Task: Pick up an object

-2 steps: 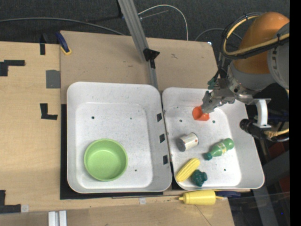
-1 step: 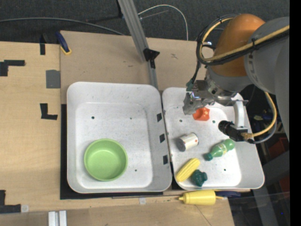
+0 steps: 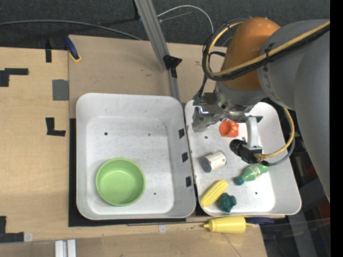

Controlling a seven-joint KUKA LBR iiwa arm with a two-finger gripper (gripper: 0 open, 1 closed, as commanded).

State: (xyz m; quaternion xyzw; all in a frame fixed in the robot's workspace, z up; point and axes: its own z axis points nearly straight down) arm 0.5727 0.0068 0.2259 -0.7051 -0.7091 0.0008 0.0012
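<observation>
Camera view: orange cup apparently beside hand.

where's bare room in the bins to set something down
Left bin: wide bare floor above and right of the green bowl. Right bin: crowded under the arm, with the orange piece, cylinder, green bottle and corn; a small bare patch lies at its bottom-right corner.

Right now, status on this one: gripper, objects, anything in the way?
Gripper low over right bin, fingers unclear. Orange cup beside it, not held. White cylinder, green bottle, corn loose nearby.
</observation>
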